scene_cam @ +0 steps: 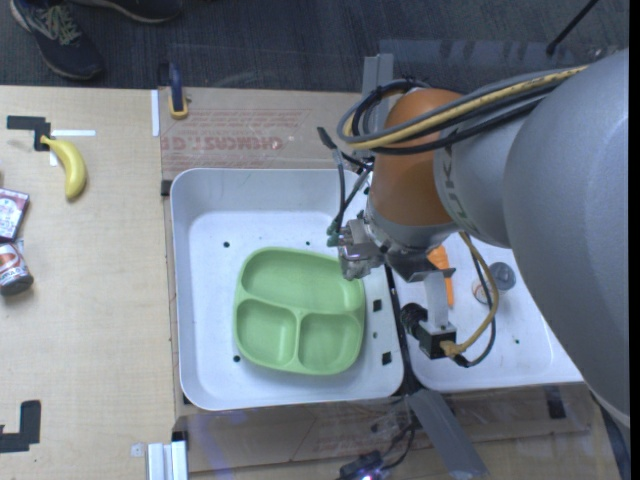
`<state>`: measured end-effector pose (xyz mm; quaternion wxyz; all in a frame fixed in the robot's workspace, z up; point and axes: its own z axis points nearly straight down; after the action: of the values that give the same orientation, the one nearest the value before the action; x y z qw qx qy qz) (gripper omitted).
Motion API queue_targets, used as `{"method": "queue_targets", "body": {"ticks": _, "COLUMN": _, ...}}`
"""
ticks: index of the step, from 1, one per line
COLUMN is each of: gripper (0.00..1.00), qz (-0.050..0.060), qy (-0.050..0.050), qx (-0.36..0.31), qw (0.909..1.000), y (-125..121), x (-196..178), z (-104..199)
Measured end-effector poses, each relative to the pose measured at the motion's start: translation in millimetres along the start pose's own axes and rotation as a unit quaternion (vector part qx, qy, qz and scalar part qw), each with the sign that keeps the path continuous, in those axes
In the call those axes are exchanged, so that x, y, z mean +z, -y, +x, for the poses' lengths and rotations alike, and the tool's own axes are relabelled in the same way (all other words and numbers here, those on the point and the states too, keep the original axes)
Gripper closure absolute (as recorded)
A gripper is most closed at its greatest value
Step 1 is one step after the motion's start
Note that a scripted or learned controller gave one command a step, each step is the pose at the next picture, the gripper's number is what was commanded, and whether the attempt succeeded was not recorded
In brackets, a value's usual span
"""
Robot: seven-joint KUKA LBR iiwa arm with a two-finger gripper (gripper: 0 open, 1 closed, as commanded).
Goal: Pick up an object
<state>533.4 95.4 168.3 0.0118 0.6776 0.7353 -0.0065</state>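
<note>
While the big grey arm [560, 198] reaches in from the right, it covers much of the right bin [530, 353]. Its orange band [410, 163] sits above the wrist, and black and yellow cables [440, 103] loop over it. The wooden bench [85, 338] is light brown and plain, with dark carpet [300, 18] behind it. Two dark shoes [85, 8] stand on that carpet near the top left corner.

Next in size is the left bin [200, 218], white and shallow, with small dark dots on its floor. A light green tray with three sections [300, 313] lies flat in the middle of this bin, a little toward the front edge. It is the only thing in that bin.

Faint red writing [235, 138] runs along the bench just behind the left bin, but it reads backwards and is too pale to make out.

The gripper [353, 253] hangs at the tray's back right corner, close by the wall between the two bins. You cannot tell how it is set or whether it touches the tray.

A yellow banana [70, 166] lies near the bench's left back edge. Below it, at the left edge, sit a small packet [10, 213] and a can [14, 270]; their labels are too small to read. An orange thing [440, 268] and a small round grey thing [501, 278] lie in the right bin.
</note>
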Motion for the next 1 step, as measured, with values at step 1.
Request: {"method": "queue_targets", "body": {"ticks": 1, "gripper": 1.00, "qz": 0.001, "qy": -0.013, "qx": -0.021, "qw": 0.9997, "y": 2.4, "x": 73.5, "z": 53.7}}
